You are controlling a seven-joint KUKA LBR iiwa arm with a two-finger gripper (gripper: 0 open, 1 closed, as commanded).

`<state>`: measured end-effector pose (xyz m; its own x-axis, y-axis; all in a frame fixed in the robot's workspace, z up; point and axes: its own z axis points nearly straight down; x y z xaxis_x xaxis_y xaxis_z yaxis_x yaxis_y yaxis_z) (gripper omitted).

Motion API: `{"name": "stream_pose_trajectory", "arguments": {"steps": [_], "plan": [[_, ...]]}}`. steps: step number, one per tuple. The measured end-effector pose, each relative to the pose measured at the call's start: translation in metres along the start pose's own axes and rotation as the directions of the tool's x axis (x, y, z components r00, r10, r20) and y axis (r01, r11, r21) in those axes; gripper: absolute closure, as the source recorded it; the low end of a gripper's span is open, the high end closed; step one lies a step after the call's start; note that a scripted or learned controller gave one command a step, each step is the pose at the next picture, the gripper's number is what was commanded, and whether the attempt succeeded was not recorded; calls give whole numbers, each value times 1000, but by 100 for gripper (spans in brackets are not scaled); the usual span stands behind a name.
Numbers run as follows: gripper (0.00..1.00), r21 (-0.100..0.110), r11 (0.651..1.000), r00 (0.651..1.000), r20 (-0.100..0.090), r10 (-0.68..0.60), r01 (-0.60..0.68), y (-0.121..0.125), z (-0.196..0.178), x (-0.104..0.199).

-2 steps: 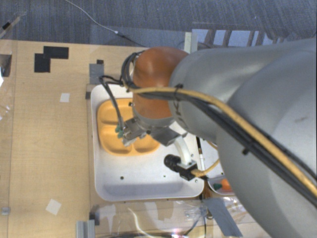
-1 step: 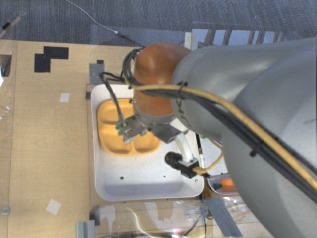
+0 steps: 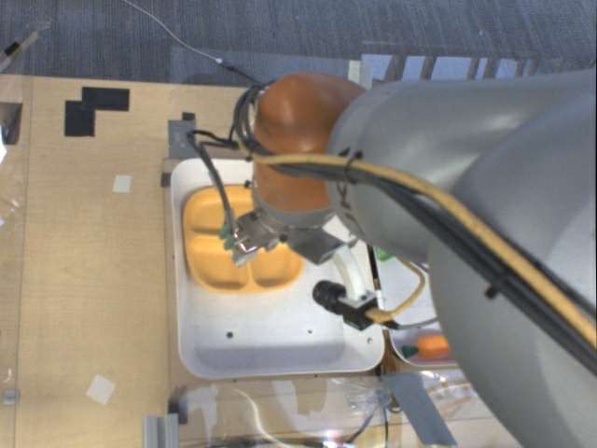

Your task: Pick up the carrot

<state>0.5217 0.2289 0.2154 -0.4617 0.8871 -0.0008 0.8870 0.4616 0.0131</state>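
Observation:
A small orange carrot (image 3: 431, 346) lies in the right bin (image 3: 410, 351), in the narrow strip that shows below the arm. My gripper (image 3: 254, 243) hangs over the left bin (image 3: 270, 343), above the right part of a yellow divided plate (image 3: 210, 241). The orange wrist band (image 3: 294, 147) and the grey arm cover the gripper from above. The carrot sits well to the right of the gripper and nearer the front, apart from it.
The grey arm (image 3: 485, 203) spans the right half of the view and hides most of the right bin. A black connector with a yellow cable (image 3: 343, 306) hangs over the left bin's right side. Tan bench (image 3: 84, 278) lies to the left.

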Motion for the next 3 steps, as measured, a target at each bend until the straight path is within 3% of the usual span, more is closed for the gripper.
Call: {"name": "stream_pose_trajectory", "arguments": {"steps": [1, 2, 3], "plan": [[100, 2, 977, 977, 0, -214, 214, 22, -105, -18], [100, 26, 991, 992, -4, -129, 129, 85, 56, -50], [100, -4, 998, 998, 3, 59, -59, 109, -90, -80]]}}
